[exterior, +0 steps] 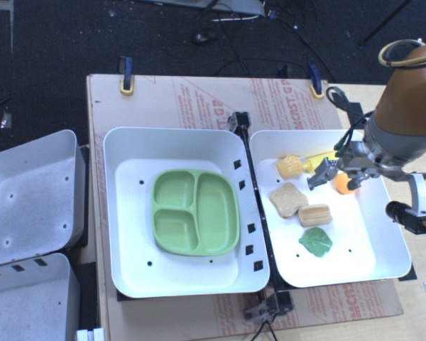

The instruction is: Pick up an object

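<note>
In the left white plastic bin (121,212) lay a pale green plastic plate with three compartments (197,212), flat and roughly centred. Nothing rested on it that I could see.

Across the black divider, the right white plastic bin (383,261) held the small toy foods I could choose from. Nearest the divider sat a yellow toy corn cob (290,165) toward the far wall. Nearer the camera was a tan slice of toy bread (287,199), and just beside it a beige rounded block, perhaps another bread piece (314,214). Nearer the camera again lay a dark green leafy toy vegetable (316,241), apart from the others. A thin yellow piece (314,163) stretched from beside the corn toward my fingers; I could not tell what it was.

My two-finger gripper (334,175) hung low over the far middle of the right bin, with my grey and orange arm reaching in from the right. My fingers were spread apart, one dark tip pointing toward the bread side, with nothing between them. A small orange toy piece (343,183) sat just beside my fingertips, partly hidden by them; I could not tell whether I touched it.

As I judged it, the pick was not yet done: every item lay in the bin and nothing was lifted. The closing on a piece and the lift were still ahead, with the orange piece nearest.
</note>
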{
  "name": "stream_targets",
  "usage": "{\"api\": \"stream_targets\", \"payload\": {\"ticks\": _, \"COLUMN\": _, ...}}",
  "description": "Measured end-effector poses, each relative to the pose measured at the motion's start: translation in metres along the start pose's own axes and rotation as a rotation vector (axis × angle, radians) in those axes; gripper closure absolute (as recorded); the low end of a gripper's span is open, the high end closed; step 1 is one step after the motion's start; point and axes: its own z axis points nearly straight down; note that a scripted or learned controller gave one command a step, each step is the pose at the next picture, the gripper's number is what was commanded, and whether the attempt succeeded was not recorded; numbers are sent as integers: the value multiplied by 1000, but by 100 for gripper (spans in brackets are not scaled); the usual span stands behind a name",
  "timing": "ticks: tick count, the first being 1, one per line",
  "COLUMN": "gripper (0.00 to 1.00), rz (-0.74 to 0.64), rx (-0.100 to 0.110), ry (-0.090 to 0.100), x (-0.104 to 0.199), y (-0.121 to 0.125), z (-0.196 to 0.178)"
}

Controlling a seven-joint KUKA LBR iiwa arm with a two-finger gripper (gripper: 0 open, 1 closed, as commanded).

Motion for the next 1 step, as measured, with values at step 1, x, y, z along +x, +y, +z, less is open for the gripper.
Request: {"api": "stream_targets", "payload": {"ticks": 1, "gripper": 0, "rz": -3, "rx": -14, "ry": -2, "x": 0, "y": 3, "z": -8}}
